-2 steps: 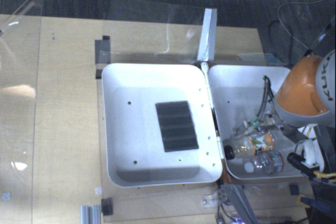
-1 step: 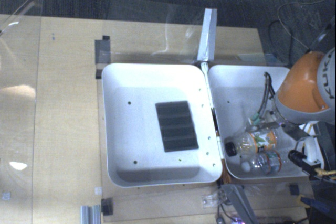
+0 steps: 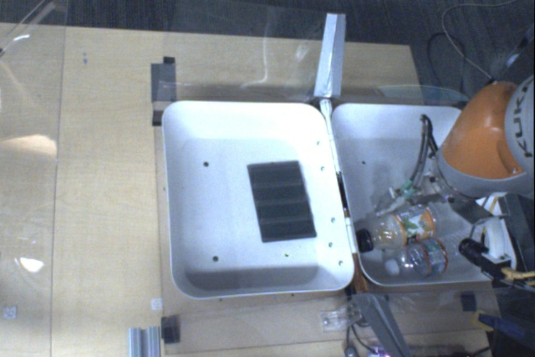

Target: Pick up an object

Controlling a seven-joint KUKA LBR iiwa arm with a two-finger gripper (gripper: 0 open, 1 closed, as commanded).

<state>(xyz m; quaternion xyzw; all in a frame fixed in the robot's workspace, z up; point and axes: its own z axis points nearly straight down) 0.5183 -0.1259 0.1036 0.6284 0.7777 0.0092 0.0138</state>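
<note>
Clear plastic bottles are lying jumbled at lower right in the right bin.
I'm seeing the gripper hovering over them; grip state I cannot tell.

Even bright light, soft focus, faint glare

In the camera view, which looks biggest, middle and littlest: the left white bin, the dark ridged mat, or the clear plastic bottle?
1. Left shallow white bin, biggest.
2. Dark ridged rectangular mat.
3. Clear plastic bottle with the black cap, littlest.
</note>
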